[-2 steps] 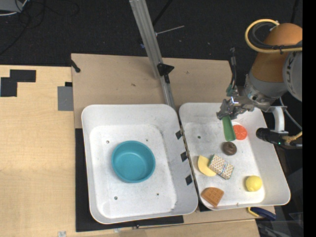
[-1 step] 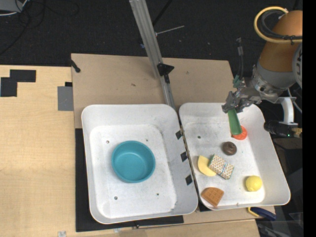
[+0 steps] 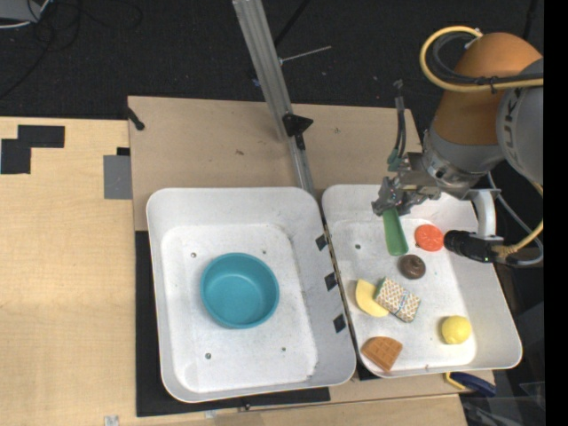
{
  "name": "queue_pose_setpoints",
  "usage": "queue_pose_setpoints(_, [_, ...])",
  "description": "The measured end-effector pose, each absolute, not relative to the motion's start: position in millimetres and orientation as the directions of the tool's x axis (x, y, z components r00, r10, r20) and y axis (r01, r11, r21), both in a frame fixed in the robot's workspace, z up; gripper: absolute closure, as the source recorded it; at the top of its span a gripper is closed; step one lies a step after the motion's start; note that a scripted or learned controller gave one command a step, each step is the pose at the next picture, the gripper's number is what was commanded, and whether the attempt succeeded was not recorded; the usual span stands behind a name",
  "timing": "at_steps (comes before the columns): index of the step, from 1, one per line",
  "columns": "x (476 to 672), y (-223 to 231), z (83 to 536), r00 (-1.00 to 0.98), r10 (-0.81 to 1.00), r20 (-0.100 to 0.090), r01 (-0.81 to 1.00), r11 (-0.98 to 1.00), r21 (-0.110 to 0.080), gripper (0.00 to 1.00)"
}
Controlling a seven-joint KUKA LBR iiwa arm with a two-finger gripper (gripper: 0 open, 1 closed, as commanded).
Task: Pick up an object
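Tool pinching top of green stick (apparently); lift straight, clear of orange disc.

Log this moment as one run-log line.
arm: over right bin | gripper: at green stick top | grasp: unconfirmed | blue bowl: left bin

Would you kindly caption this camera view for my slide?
End effector above green stick in right bin; teal bowl in left bin.
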State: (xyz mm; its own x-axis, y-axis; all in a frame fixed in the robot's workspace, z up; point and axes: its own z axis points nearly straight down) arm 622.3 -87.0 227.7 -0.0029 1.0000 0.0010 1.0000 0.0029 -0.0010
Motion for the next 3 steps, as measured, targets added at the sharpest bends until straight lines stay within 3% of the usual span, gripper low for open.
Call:
queue_pose_setpoints(1, [602.0,-37,234,-0.003,1.0,0.0,1.0,0.003,0.0,1.0])
queue_pose_setpoints(3, [587.7,71,237,-0.003,1.0,0.001,1.0,0.003,0.0,1.0])
